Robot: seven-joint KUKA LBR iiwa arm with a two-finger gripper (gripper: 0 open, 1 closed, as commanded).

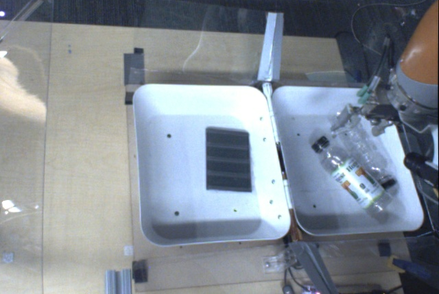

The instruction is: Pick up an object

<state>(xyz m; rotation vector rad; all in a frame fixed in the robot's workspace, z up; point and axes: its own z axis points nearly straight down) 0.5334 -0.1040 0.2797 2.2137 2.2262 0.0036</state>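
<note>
A dark ribbed rectangular pad (pixel 228 159) lies flat in the middle of the left bin (pixel 158 149). In the right bin (pixel 302 203) a clear plastic bottle (pixel 350 176) with a black cap and a yellow-green label lies on its side, pointing up-left. A second clear bottle (pixel 376 164) with a black cap lies against it on the right. My gripper (pixel 365 112) hangs over the bin's upper right part, just above the bottles' upper ends. The arm's orange band (pixel 420 53) shows at the right edge.
A metal divider post (pixel 270 46) stands at the back between the two bins. Cables and dark brackets (pixel 411 162) crowd the right bin's right side. Bare wooden bench (pixel 68 169) spreads to the left, partly under a glossy transparent sheet.
</note>
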